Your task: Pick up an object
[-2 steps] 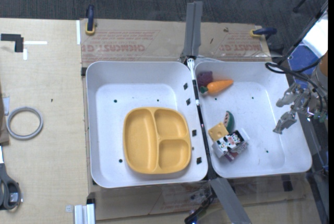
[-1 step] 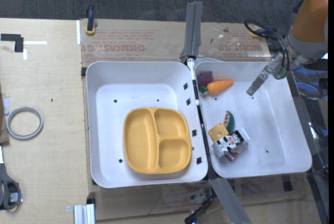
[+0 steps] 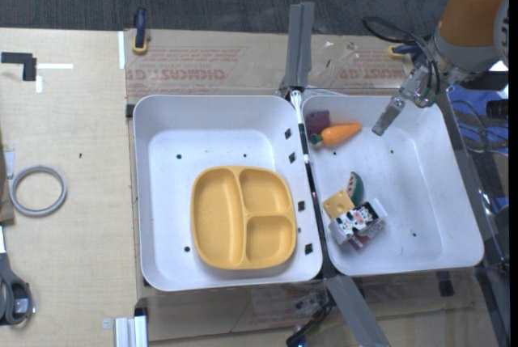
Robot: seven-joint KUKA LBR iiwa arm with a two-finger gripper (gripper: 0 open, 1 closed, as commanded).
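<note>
0 objects are lifted: the gripper (image 3: 385,124) hangs above the right bin (image 3: 453,200), its grip state unclear, the toy carrot (image 3: 340,133) just beside it, everything still to do.

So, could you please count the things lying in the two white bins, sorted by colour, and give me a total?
Yellow: 2, the divided plate in the left bin and a wedge in the right bin
Orange: 1, the carrot
Purple: 1, a piece beside the carrot
Green: 1, a slice
Black and white: 1, a small toy
Total: 6
</note>
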